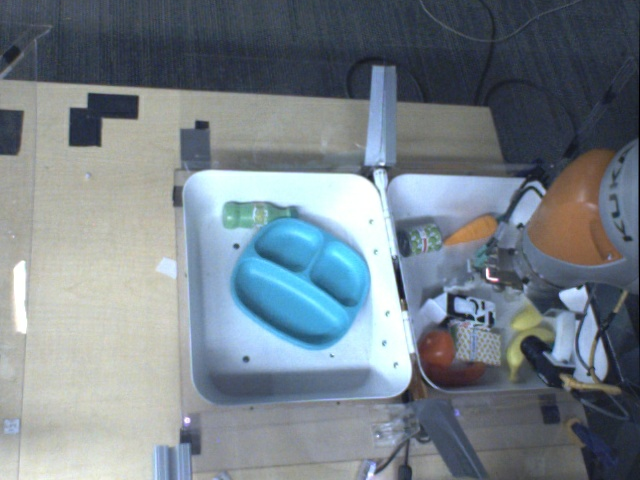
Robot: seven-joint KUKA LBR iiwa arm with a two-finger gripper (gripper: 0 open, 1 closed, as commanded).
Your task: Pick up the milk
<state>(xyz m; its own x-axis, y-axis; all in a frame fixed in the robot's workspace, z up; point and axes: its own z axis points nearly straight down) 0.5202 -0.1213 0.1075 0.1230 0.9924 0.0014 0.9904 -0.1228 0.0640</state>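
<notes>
Now you see the gripper (487, 271) low in the right bin (440, 196) | milk (471, 309) just under it, lower right of frame | fingers: you cannot tell | risk: tomato (437, 347) and banana (520, 330) crowd the milk, so it may slip or you grab the wrong thing.

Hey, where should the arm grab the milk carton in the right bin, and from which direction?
Probably straight down from above. The milk seems to lie flat, its long side across the view, and the patterned box crowds its near edge. Closing on its left and right ends in the view, where the right bin shows bare floor, looks safest.
</notes>
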